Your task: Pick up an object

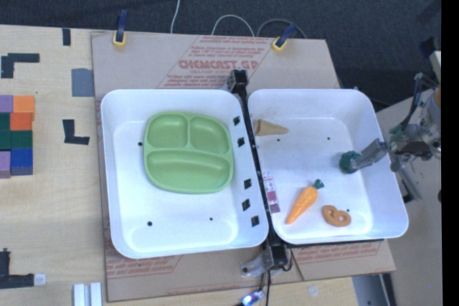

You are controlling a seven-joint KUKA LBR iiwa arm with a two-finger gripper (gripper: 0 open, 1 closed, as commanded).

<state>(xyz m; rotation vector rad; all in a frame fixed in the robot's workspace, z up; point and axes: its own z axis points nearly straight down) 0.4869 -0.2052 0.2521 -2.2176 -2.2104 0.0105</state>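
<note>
Two white bins side by side, with toys in the right one

The left bin (122, 226) has a green plate (189, 153) in it. The right bin (358, 107) has a carrot (303, 202) near the front, a pretzel (336, 216) just beside it, and a tan wedge (270, 128) at the back by the middle wall. The gripper (358, 158) sits at the right side of this bin, touching a small dark green thing (348, 163). I cannot tell if it is pinching it
</note>
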